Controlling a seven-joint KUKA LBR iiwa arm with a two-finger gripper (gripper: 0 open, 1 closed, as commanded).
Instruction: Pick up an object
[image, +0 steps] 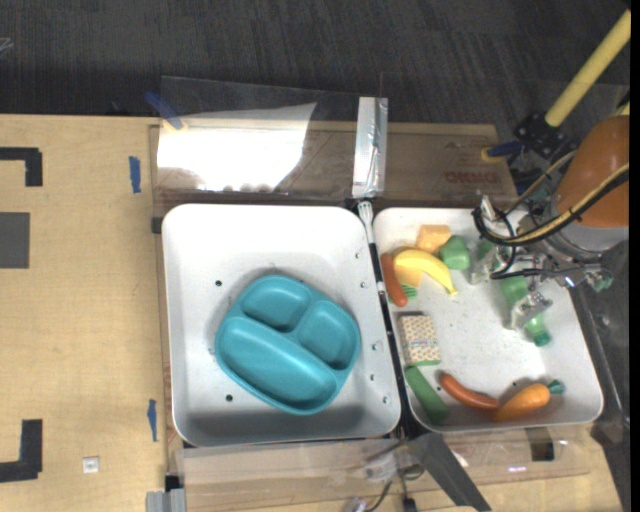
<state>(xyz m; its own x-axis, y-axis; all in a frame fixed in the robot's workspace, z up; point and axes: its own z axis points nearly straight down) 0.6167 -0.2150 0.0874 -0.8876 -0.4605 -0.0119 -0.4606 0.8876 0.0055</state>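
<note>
Camera view: hand over the right bin, grip unclear, near a curved yellow banana.

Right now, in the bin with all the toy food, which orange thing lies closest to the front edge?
The carrot, lying at the right bin's front edge beside the sausage. The orange block sits at the back, above the banana.

Arm enters from right edge, orange band uppermost, grey wrist below it. Cables loop across wrist. Gripper reaches down-left, hangs low, its tip blurred among clutter at this angle.
</note>
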